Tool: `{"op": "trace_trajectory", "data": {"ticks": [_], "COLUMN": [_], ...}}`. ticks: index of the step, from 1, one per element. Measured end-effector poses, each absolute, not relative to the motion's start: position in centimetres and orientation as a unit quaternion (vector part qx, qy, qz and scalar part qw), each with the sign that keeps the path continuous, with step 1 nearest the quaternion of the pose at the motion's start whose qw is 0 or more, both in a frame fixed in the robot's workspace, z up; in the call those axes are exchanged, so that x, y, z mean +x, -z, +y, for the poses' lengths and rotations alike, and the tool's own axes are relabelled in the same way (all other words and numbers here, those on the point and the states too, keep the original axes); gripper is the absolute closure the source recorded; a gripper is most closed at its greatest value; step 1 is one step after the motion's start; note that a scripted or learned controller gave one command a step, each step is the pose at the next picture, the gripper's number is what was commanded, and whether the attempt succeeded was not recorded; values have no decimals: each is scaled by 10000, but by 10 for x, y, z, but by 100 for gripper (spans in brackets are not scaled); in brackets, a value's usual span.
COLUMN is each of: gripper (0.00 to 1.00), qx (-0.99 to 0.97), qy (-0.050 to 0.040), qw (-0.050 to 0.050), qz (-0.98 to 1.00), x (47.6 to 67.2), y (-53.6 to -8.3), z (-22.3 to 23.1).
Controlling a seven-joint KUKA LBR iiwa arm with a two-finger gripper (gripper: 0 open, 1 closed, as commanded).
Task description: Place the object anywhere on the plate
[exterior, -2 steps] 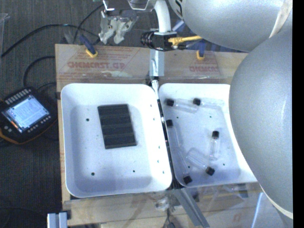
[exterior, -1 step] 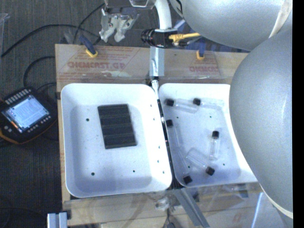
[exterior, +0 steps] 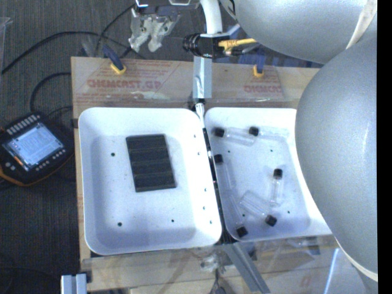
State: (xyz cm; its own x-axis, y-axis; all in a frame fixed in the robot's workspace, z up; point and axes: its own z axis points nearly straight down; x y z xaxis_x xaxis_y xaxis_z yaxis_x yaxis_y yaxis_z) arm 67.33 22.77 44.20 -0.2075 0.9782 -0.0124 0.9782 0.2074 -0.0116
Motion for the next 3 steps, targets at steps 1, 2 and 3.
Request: {"op": "trace_trajectory", "data": {"ticks": [1, 2, 3], "gripper": [100, 100, 100], "qx": [5999, 5654, 7277], "qy": [33, 32, 31], "qw": [-6, -6, -6], "qz": [8001, 8248, 6859], "x": [670, 670, 670], "y": [-430, -430, -430], "z": [227, 227, 221]}}
